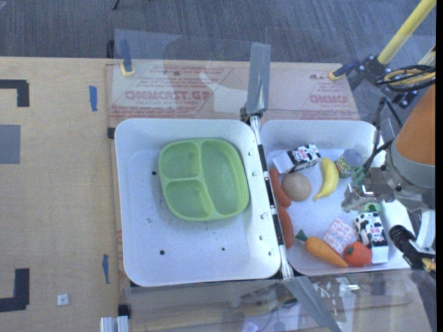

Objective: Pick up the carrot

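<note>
Carrot (324, 250): lies in the right bin (315, 131) — near its front edge.
Gripper (360, 194): above the bin's right side — jaw state unclear.

Left bin (138, 254): green divided plate (203, 178) at centre. Right bin (311, 126): banana (329, 178) near top middle, brown potato (296, 186) just left of it, cow-print carton (304, 156) above potato, second cow-print carton (371, 230) and red tomato (358, 254) at lower right.
</note>
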Controlling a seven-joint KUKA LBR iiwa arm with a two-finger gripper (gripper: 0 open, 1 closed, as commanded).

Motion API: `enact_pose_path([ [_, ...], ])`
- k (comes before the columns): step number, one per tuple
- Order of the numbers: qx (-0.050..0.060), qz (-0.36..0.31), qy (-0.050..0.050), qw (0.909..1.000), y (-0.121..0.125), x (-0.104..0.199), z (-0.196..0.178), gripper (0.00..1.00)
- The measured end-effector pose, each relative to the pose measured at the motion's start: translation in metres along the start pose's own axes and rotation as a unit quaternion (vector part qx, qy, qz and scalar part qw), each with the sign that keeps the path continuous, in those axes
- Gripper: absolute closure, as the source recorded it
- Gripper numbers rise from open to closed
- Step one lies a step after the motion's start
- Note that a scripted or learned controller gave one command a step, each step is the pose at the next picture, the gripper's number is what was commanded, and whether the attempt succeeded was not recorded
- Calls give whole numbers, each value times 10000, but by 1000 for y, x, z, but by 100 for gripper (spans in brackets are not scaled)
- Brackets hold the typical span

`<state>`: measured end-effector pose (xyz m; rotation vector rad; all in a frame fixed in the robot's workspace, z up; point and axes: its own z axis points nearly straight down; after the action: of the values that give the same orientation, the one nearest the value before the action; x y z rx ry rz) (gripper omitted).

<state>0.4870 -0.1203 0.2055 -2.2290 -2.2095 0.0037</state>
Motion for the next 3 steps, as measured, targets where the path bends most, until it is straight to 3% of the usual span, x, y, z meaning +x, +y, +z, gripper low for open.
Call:
enact_pose_path([
  [1,1,-4,0,10000,0,0,0,0],
  [2,-67,-541,-23,9985,-4,11,106,0],
  [3,-98,-808,-62,9967,-4,14,114,0],
])
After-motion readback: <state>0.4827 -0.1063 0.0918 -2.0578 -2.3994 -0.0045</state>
